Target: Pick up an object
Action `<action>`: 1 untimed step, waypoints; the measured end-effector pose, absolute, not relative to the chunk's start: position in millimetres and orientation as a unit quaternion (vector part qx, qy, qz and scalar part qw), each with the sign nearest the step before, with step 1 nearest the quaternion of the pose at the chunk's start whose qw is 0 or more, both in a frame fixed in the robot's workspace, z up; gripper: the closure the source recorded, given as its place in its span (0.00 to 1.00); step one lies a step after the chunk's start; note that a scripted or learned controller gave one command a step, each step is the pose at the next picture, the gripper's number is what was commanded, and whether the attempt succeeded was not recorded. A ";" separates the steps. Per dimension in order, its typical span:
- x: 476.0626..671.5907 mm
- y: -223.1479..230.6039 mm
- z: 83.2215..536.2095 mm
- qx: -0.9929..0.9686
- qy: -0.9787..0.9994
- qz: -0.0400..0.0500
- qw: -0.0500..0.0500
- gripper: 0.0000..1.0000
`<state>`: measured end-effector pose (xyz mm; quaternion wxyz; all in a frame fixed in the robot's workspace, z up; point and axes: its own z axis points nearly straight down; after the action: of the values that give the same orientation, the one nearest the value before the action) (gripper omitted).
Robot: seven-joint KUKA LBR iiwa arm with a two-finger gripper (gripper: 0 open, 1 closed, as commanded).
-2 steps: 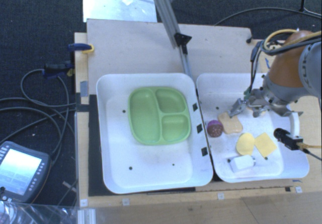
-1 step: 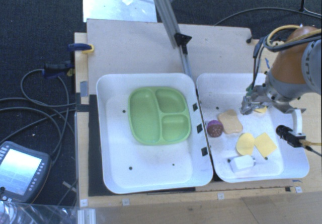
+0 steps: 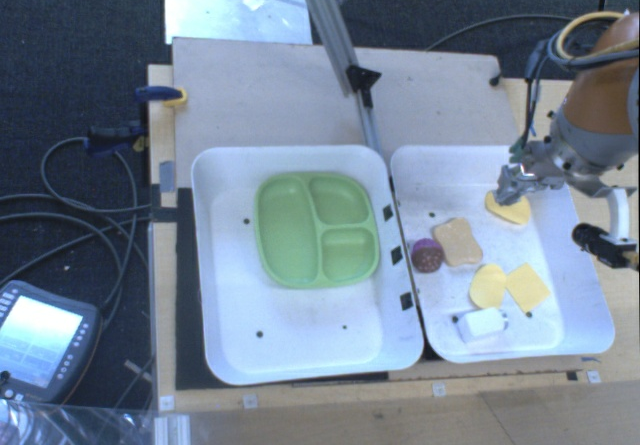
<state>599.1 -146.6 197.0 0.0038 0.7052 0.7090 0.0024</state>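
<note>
1. the arm (image 3: 600,83) reaches in from the right, bent down over the right bin (image 3: 590,328).
2. the gripper (image 3: 517,183) sits on a yellow piece (image 3: 510,208) at the far side.
3. the piece lies flat, long side left to right.

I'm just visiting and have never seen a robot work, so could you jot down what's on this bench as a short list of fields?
left bin: holds a green divided plate
right bin: holds the small items
items in right bin: tan bread-like slice, dark red ball, yellow round piece, yellow square piece, white block, yellow piece under the gripper
gripper: low over the right bin's far side, right at that yellow piece
grip: cannot tell whether anything is held
</note>
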 end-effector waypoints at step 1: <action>592.3 -144.2 246.4 0.705 0.709 0.002 0.003 1.00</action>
<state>592.3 -144.2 246.4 0.0031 0.7049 0.7093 0.0020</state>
